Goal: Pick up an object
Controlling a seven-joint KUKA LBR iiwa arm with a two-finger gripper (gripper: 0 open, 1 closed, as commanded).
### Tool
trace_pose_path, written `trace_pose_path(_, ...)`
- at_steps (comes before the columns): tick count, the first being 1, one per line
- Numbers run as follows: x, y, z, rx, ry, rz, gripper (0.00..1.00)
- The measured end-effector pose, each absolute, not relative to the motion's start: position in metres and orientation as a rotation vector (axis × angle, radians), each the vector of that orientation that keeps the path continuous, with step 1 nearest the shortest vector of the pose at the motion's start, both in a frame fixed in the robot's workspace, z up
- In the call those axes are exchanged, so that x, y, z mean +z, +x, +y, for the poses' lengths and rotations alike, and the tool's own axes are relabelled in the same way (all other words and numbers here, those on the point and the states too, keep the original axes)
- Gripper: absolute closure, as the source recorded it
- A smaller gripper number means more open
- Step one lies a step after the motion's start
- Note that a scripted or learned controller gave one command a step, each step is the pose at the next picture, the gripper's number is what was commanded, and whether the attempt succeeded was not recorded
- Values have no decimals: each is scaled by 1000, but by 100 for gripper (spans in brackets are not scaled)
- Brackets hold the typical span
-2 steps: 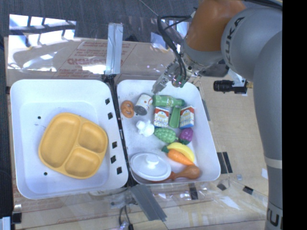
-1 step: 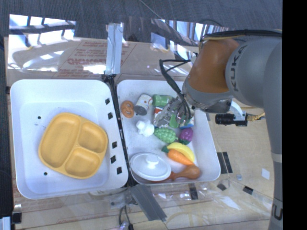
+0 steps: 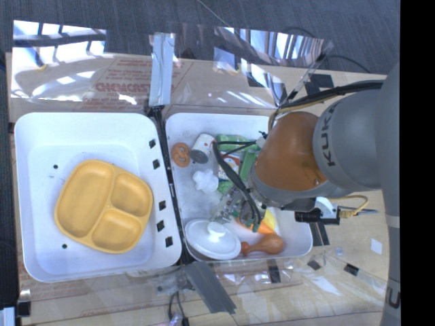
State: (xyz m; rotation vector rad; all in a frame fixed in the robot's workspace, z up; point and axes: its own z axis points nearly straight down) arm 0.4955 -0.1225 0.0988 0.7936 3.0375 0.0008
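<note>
Orange-banded arm is dipping into the cluttered right bin; nothing's looking lifted yet, and can't tell the tool's state.

I count two white bins, one yellow divided tray in the left one, and beside it one white lid and one pretzel.

yellow tray, white bins, orange-banded arm

A yellow divided tray lies in the left white bin (three compartments), beside a taped cardboard sheet.
</note>
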Motion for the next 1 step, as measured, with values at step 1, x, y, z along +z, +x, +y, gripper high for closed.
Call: trace_pose_path(1,171,575,-131,0,1392,2813,100)
